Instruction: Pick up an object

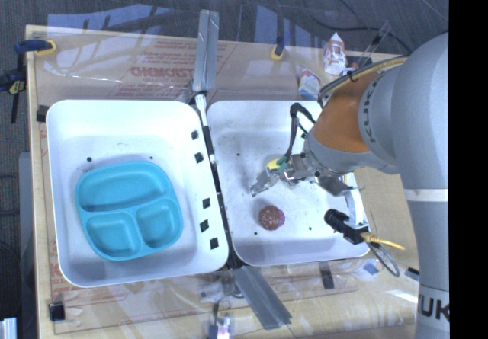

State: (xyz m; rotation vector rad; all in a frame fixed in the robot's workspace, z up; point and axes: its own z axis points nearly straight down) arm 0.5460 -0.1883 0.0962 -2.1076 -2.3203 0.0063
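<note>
- Two shallow white bins sit side by side on the bench: the left bin and the right bin, with their rims meeting along the middle.
- One light-blue divided tray lies flat in the left bin. It has three compartments, one long and two smaller.
- One small round object, reddish-brown and with a rough surface, lies on the floor of the right bin, towards the near wall. Its exact kind I cannot tell.
- The grey arm reaches in from the right, and its orange band is above the right side of the right bin.
- The claw is over the middle of the right bin and points to the left. It is near the round object, a little behind it and to the left, and a strip of white floor shows between them.
- Whether the claw is wide or narrow I cannot tell from this angle; nothing is seen held in it.
- Two small crumpled packets lie on the bench behind the right bin.
- One blue clamp grips the far left corner of the bench.
</note>
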